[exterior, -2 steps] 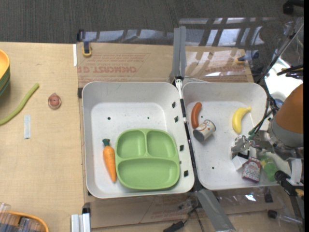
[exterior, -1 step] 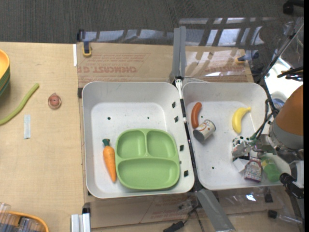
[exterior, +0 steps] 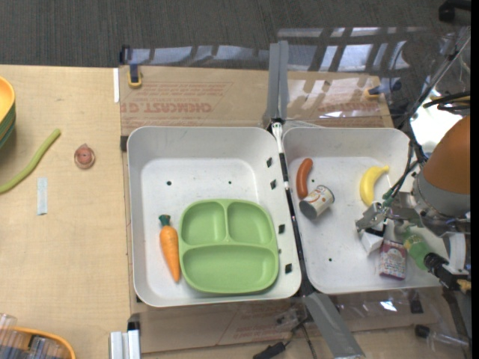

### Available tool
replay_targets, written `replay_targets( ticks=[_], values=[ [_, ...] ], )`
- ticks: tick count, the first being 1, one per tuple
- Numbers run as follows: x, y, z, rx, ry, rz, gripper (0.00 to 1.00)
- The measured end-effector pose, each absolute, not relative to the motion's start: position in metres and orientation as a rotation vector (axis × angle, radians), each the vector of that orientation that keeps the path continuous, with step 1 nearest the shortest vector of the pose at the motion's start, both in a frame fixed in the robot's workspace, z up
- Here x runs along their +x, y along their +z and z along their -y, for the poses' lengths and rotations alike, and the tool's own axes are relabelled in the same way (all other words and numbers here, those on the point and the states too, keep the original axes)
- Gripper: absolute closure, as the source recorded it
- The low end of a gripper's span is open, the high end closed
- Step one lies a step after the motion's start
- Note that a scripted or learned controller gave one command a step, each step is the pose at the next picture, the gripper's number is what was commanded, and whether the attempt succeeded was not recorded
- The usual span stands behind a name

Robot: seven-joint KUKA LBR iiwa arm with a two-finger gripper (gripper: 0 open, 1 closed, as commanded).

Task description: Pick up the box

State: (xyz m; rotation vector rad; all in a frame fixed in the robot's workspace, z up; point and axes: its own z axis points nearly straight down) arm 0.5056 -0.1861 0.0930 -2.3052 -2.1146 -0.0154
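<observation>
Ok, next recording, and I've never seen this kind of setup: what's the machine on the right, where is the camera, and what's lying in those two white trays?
One fixed camera looks down at a slant on the bench. The grey and orange shape at the right is a robot arm; its gripper hangs low over the right bin. That bin holds a sausage, a small can lying on its side, a banana and the small box it should pick up. The box lies just beside the gripper; whether it is gripped is unclear. The left bin holds a green divided plate and a carrot.
</observation>
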Motion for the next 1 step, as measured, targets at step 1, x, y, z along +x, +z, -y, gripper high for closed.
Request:
replay_targets(
  ticks=[1],
  values=[
    [0.5246, 0.1063, 0.1696, -2.132, 0.002, 2.306, 0.00]
  ],
)
